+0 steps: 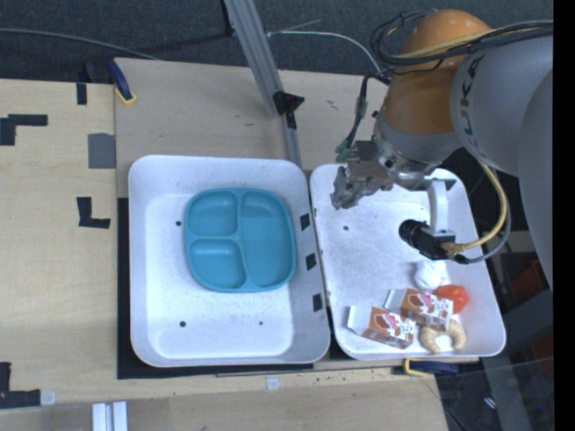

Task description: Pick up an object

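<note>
Camera view, looking down at a slant on a pale wooden table (54, 268) with two shallow white bins side by side. Left bin (148, 330): holds a teal divided plate (240, 239), three compartments, lying flat near the bin's middle. Right bin (359, 259): small objects clustered at the near right corner — a brown-and-white packet (386, 327) lying flat, a second red-and-white packet (429, 306) just beside it, a tan pastry-like piece (443, 337) touching the packets at the bin's edge, an orange-red item (454, 295) and a white lump (429, 274) just above them. Grey arm with orange band (431, 61) reaching in from the right. Claw (346, 196) poised over the far left corner of the right bin, well apart from the cluster of objects. Nothing visible between the fingers; cannot tell how far apart they stand. Grey metal post (260, 57) slanting down toward the gap between the bins. Black tape marks (90, 212) on the table at left.
</note>
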Robot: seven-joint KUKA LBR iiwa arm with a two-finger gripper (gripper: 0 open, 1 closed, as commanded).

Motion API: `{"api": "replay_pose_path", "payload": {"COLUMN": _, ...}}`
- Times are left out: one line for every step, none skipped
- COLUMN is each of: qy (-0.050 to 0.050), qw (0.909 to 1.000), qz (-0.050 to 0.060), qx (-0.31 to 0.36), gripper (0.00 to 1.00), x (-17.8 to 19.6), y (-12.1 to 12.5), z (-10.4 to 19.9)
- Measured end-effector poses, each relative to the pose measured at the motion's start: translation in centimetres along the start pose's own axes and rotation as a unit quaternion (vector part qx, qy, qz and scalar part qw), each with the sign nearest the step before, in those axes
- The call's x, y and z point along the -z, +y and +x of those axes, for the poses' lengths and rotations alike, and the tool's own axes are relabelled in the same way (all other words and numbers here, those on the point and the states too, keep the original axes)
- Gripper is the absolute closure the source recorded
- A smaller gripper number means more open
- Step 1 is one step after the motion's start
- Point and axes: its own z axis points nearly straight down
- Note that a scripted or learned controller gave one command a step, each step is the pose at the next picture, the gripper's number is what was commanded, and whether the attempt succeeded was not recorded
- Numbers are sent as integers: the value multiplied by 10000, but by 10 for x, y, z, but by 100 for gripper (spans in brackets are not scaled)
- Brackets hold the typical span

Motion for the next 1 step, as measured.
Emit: {"api": "replay_pose_path", "payload": {"qy": 2, "qw": 10000, "qz": -1, "qx": 9, "gripper": 100, "x": -10, "y": 6, "z": 64}}
